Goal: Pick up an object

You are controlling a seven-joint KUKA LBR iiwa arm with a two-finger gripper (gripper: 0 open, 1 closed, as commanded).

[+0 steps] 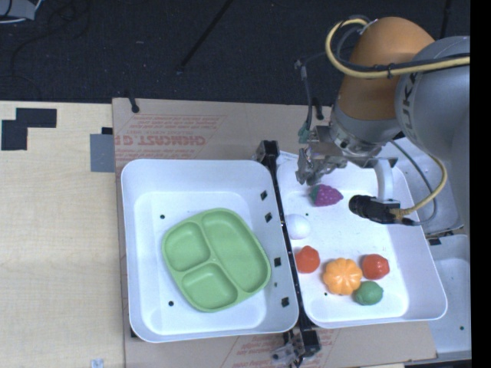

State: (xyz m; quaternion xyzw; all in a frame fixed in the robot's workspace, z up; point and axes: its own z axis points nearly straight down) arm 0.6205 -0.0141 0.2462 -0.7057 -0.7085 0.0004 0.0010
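Observation:
My gripper (310,172) hangs over the far left part of the right bin (343,233), just above and to the left of a purple grape bunch (327,195). Nothing is visibly held in it. Below the grapes a white egg (298,225) lies by the bin's left wall. Toward the front of the bin sit a red tomato (308,259), an orange pumpkin (342,275), a second red fruit (375,266) and a green fruit (369,293).
The left bin (153,186) holds a green divided plate (215,261). A black divider strip (278,228) runs between the two bins. The grey arm with its orange band (383,60) reaches in from the upper right.

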